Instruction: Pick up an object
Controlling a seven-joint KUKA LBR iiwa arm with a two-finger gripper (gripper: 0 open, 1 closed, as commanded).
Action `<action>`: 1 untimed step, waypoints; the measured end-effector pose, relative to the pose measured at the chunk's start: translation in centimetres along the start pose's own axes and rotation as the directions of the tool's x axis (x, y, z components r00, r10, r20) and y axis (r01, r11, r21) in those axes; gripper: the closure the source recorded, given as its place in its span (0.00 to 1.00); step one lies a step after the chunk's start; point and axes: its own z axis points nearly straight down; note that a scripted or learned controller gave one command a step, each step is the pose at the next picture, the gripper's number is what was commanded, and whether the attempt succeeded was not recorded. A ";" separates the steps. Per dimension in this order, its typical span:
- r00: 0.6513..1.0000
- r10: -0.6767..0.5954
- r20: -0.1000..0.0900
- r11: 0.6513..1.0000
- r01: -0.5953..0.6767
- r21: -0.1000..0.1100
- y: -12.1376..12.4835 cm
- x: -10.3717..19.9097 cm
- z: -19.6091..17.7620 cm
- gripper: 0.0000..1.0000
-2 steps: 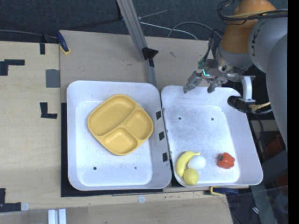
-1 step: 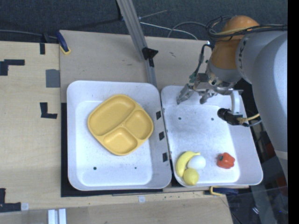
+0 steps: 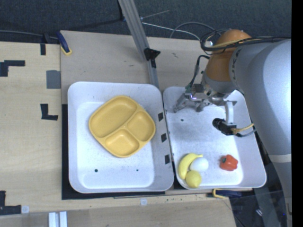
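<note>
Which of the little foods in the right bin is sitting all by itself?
The red pepper. It sits alone near the bin's right wall, while the banana, white egg and lemon huddle together in the bin's near left corner.

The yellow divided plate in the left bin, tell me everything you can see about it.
The yellow divided plate is a rounded-square tray that looks like smooth plastic, moulded into three compartments: one large and two smaller, split by raised ridges. It holds nothing. It lies flat and right side up on the floor of the left bin, turned at an angle to the bin's walls, in the upper middle part. Only the bin touches it.
</note>
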 end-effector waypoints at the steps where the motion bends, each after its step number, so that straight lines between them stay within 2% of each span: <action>1: 1.000 -0.001 -0.001 1.000 0.001 0.000 0.0 0.1 -1.2 1.00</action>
